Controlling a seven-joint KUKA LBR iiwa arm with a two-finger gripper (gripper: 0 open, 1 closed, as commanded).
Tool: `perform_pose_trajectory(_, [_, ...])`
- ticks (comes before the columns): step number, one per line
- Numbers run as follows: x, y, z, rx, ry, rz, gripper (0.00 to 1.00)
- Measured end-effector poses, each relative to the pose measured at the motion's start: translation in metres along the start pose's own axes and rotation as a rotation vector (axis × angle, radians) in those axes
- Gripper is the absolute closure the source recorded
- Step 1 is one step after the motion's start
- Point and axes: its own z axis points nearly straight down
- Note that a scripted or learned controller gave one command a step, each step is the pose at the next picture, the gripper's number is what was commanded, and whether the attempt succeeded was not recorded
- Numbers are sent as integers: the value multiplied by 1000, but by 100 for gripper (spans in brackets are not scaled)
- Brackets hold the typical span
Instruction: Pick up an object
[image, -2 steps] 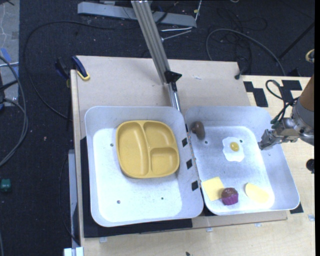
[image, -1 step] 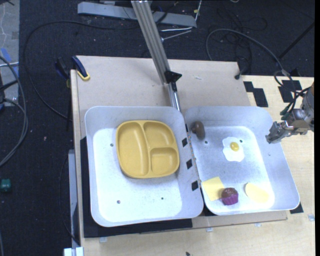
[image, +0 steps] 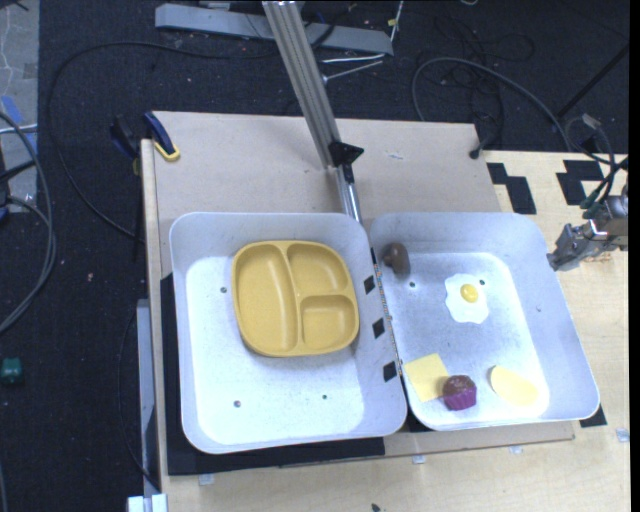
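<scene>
at the worktop's (image: 260, 165) right edge, just outside the right bin (image: 560, 330), sits the hand (image: 578, 243), low and grey, with nothing visibly between its parts; whether it is apart or together i cannot tell, since it is small and partly cut off.

the two white bins lie side by side on the worktop, their inner rims touching near the middle. the left bin (image: 200, 400) holds a yellow tray (image: 296, 298) with three compartments, lying flat toward the bin's back half.

the right bin holds five small things, all well apart from the hand. a brown lump (image: 396, 258) sits in the back left corner, close to the rim. a fried egg (image: 467, 298) lies near the bin's middle, toward the back. along the front edge are a yellow square (image: 425, 376) at the left, a purple piece (image: 459, 392) just beside it and touching or nearly so, and a pale yellow slice (image: 515, 385) toward the front right corner.

a grey metal pole (image: 308, 80) slants down from the back of the scene to the back edge of the bins, where they meet.
</scene>
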Motion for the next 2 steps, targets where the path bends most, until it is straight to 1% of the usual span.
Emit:
perform_pose_trajectory(1, [47,19,13,6,4,-4,100])
perform_pose_trajectory(2, [108,32,22,6,4,-4,100])
